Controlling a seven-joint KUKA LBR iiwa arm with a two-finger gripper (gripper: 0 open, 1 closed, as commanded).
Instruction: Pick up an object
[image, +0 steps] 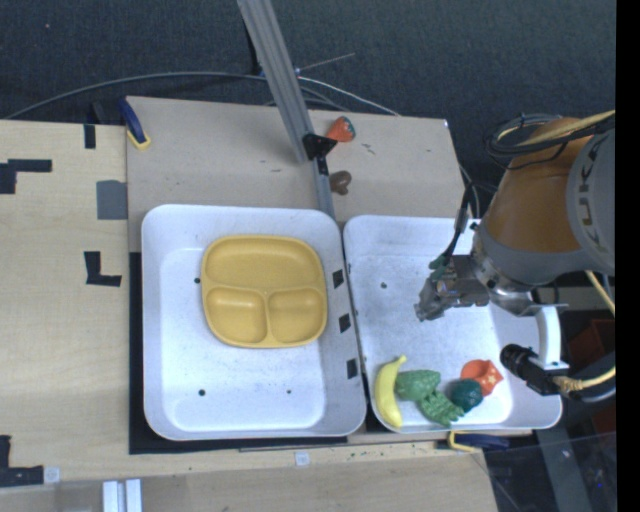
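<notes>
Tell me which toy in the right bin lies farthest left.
The yellow banana, curved along the bin's near-left corner; the green pieces and orange item sit further right.

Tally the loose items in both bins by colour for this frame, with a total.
Yellow: 2, the divided plate in the left bin and the banana in the right bin.
Green: 2, toy vegetables.
Teal: 1, small round piece.
Orange-red: 1, toy.
Total: 6
</notes>
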